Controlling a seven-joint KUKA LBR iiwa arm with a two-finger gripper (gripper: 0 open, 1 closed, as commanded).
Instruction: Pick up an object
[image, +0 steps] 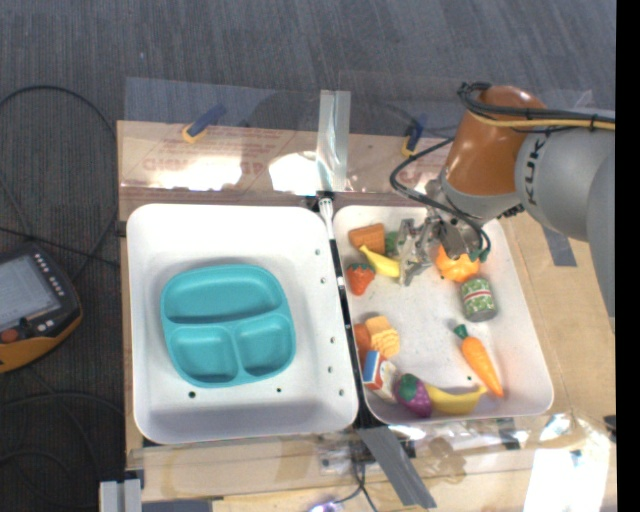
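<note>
Tool (428, 250) low among crowded toys, finger state impossible to tell; could nudge banana (381, 263) or orange pepper (456, 265) aside and close on nothing.

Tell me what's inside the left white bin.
The left bin holds one teal divided tray, its three compartments bare. Whatever lies under the tray is covered.

Dark grey carpet floor (200, 50) w/ black cable (60, 100), wooden bench (160, 150).

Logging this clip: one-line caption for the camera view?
Gripper low among toy food in the right bin; teal tray in the left bin.
</note>
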